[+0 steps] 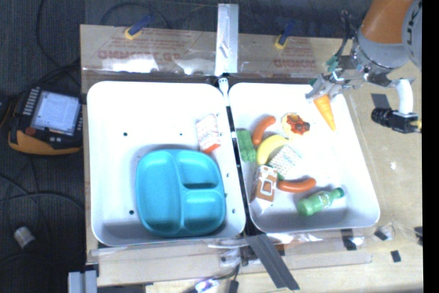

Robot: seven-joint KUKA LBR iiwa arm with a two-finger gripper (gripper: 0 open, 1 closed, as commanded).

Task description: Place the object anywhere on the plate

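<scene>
An orange toy carrot [326, 112] hangs point-down over the far right corner of the right bin [363, 175]. Its wide end sits between the fingers of my gripper [322, 90], which is shut on it. The arm comes in from the upper right, with its orange band above the wrist. The blue divided plate [182, 192] lies in the near half of the left bin [110, 120], far to the left of the gripper and nearer the camera.
A small white and red packet [208, 132] lies in the left bin just behind the plate. The right bin holds two sausages [263, 128], a yellow fruit [271, 147], a green bottle [319, 200], a brown carton [266, 183] and other toy food. A central wall [233, 147] divides the bins.
</scene>
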